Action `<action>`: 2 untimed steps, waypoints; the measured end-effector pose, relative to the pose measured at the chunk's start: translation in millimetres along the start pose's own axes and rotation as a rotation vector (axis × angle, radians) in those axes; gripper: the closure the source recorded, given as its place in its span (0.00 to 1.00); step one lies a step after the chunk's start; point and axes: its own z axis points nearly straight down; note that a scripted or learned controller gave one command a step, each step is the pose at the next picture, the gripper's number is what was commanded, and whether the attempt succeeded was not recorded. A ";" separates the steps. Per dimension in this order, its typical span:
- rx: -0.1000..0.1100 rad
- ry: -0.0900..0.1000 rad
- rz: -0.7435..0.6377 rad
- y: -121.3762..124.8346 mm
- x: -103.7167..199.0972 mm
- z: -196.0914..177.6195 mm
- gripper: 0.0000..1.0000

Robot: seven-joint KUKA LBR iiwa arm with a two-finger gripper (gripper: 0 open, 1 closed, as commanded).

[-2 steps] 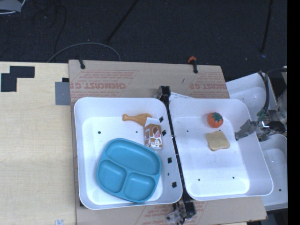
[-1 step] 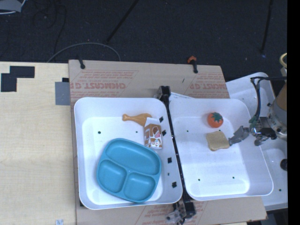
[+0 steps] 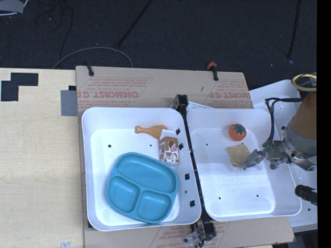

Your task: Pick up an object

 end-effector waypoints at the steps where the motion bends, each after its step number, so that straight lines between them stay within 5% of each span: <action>1: 0.000 0.000 0.000 -1.1 1.5 53.8 0.00; 2: -0.003 -0.001 0.005 -0.5 -0.5 41.0 1.00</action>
